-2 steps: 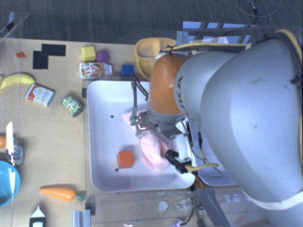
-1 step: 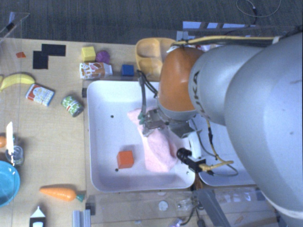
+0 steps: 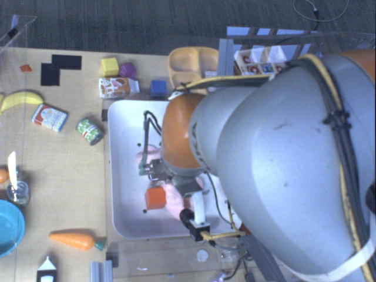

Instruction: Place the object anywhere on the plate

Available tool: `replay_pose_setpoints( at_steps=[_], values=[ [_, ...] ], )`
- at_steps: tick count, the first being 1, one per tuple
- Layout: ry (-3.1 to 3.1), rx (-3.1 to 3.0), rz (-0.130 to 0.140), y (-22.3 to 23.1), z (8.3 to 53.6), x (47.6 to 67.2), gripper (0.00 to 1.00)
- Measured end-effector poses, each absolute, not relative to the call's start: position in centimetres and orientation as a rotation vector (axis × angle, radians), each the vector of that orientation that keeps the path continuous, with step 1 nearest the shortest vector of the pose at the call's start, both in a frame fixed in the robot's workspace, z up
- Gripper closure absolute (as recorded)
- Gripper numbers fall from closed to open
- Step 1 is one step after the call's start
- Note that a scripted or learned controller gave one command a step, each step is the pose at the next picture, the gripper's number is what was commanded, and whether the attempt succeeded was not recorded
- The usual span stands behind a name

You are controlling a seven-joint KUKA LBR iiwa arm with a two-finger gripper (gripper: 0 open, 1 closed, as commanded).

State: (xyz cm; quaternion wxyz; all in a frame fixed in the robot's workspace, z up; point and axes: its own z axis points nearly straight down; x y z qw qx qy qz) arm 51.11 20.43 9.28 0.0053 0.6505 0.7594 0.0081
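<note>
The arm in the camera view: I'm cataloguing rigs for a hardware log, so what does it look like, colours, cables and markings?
The arm has large, rounded, matte grey shells, with a glossy orange band above the wrist. A yellow cable and a black cable run along its upper surface, fastened with a dark tie. Thin black wires loop beside the wrist over the white bin. The end effector is mostly hidden; a white piece with a black tip shows.

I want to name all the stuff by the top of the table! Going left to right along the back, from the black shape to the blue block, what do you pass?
Black shape → yellow block → purple ball → blue block.
</note>
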Motion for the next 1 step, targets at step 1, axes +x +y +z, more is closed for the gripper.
replay_pose_setpoints(
  at_steps=[1],
  values=[
    [2.637, 1.698, 0.011, 17.58, 20.65, 51.73, 1.00]
  ],
)
